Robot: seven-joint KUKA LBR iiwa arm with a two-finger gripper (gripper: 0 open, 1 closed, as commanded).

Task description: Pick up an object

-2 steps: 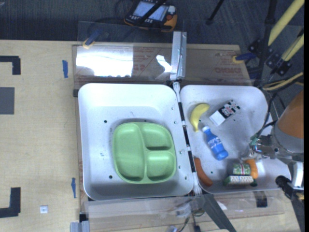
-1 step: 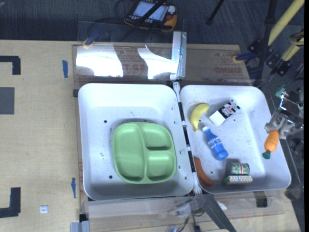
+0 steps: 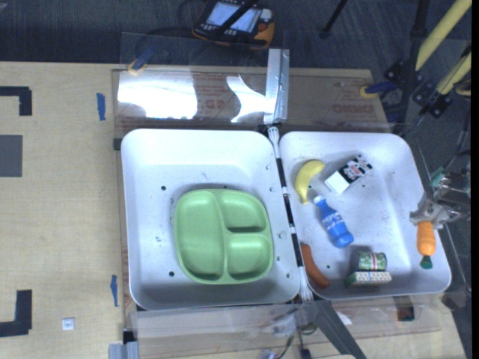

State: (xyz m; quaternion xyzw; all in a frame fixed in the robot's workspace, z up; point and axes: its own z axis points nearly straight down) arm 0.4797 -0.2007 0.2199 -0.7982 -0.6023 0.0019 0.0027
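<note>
The right bin (image 3: 389, 146) holds several small objects. A yellow banana (image 3: 307, 176) lies at its upper left, beside a black and white box (image 3: 349, 173). Below them a blue bottle (image 3: 332, 221) lies at a slant. A green can (image 3: 370, 261) rests near the front wall, above a small white and green strip (image 3: 370, 277). An orange-brown sausage-shaped piece (image 3: 313, 268) lies along the front left corner. An orange carrot (image 3: 426, 242) lies by the right wall. My gripper (image 3: 440, 203) hangs at the bin's right rim, just above the carrot, with nothing seen in its grasp.
The left bin (image 3: 142, 163) carries a green divided plate (image 3: 223, 235). A clear plastic sheet (image 3: 194, 88) and a metal divider post (image 3: 277, 84) stand behind the bins. Wooden bench surrounds both bins, with tripod legs at the back right.
</note>
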